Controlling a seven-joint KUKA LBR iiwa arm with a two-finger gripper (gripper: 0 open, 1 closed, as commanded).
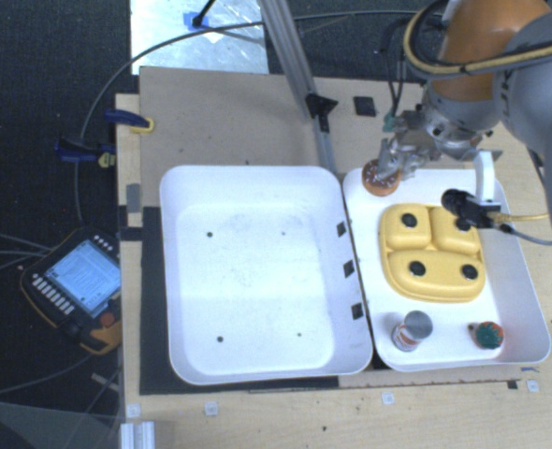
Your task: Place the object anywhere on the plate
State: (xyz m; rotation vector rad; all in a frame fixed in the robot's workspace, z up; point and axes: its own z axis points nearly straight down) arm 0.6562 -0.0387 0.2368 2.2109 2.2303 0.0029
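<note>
Right bin [529, 316]: yellow sectioned plate [432, 253], small can [411, 330], green-orange object [486, 335]; gripper [385, 171] over brown object [380, 184], far-left corner.

Arm [501, 54] reaching in from right, wrist bent down, tool [385, 171] low.

A single fixed camera sits above the surface [239, 120] and looks down at a slant, far enough off to take in both white bins: the left bin [187, 279] and the right bin [529, 335]. The arm [529, 54] enters from the right edge, with floor along the left.
</note>
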